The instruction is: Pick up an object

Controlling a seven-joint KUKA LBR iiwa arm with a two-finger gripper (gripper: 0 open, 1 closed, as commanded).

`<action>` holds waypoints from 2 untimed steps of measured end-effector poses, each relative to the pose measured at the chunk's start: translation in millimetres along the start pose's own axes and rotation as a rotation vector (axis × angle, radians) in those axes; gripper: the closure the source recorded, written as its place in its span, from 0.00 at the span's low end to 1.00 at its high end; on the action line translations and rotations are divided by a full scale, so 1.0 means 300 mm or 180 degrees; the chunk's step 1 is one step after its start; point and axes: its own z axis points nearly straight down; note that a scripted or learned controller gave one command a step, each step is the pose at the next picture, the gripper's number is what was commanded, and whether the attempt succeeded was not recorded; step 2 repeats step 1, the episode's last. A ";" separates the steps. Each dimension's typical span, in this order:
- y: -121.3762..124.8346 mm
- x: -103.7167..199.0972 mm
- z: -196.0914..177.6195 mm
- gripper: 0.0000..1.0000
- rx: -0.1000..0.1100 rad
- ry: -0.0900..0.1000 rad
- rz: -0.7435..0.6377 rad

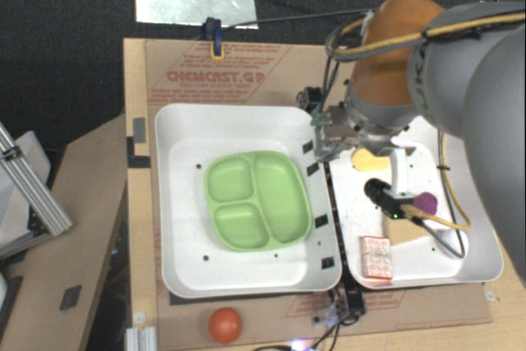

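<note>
Green plate [256, 201]: lies flat in the middle of the left bin [185, 242] and has three compartments. It looks like stiff, light, smooth plastic, so it is probably slippery. The raised rim or a divider ridge is the likeliest hold. There is bare floor all round it, and the bin walls are well apart from it.
Gripper [329, 145]: hangs over the wall shared by the two bins, near the plate's far right corner. Whether it is spread or pressed together cannot be told, and nothing is seen in its grasp.
Small carton [376, 256]: lies flat in the right bin [485, 263], close to the near wall. It is probably light card that would dent under a hard squeeze, so the long sides are the place to take it. The near wall crowds one end.
Orange ball [226, 325]: sits on the bench outside the bins, is round and would likely roll.
Yellow piece [367, 159]: lies in the right bin, partly under the wrist, and its shape is unclear.
Purple piece [425, 201]: small, lies in the right bin among the cables, and access looks tight.
</note>
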 end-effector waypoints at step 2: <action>-0.009 0.162 -0.032 1.00 0.0001 -0.0001 0.0005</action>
